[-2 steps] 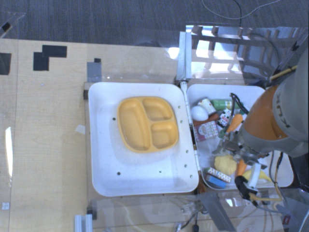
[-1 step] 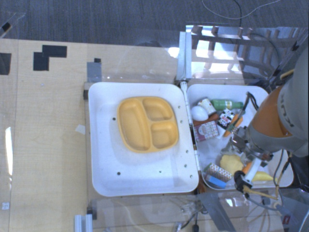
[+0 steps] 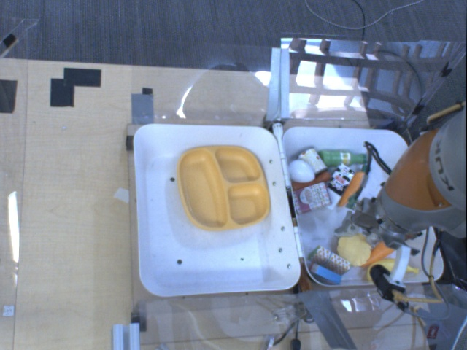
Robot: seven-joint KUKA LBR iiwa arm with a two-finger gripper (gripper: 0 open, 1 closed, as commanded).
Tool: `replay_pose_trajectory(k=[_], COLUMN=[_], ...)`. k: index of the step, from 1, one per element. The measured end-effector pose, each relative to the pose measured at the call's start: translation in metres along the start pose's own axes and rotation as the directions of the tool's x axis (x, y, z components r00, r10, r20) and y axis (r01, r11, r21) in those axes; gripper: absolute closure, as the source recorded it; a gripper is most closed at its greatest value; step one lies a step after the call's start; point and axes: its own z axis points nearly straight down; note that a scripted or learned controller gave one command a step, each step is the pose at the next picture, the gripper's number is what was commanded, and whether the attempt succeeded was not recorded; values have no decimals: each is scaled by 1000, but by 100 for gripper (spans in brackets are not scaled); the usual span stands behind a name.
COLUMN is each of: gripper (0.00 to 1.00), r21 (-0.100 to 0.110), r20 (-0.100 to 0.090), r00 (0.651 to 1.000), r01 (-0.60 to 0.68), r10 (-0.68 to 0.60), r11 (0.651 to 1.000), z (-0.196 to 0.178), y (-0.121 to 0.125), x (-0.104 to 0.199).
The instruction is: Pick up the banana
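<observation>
The banana (image 3: 354,249) appears as a yellow shape near the front of the right bin (image 3: 394,141), partly covered by the arm's wrist. My gripper (image 3: 367,223) hangs over the right bin just above and behind the yellow shape, close to it. The grey arm with its orange band (image 3: 412,173) reaches in from the right and hides the bin's right side.
The right bin is crowded: a white egg (image 3: 300,170), a green bottle (image 3: 341,157), a carrot (image 3: 352,187), a pink packet (image 3: 315,195), a blue block (image 3: 326,272) and an orange piece (image 3: 379,253). A yellow divided plate (image 3: 222,187) lies in the left bin (image 3: 157,217).
</observation>
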Motion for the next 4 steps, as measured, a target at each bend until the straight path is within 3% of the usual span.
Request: replay_pose_trajectory(k=[1,2,3,4], gripper=[100,100,100,100], r21=[-7,-2,-1,-1], r20=[-4,1,2,3], r00=[909,909,786,794], r01=[-416,-417,-618,-607], r10=[416,417,618,607], r11=[909,909,786,794], z=[3,-94,-65,-73], y=[38,113,153,154], x=[46,107,86,89])
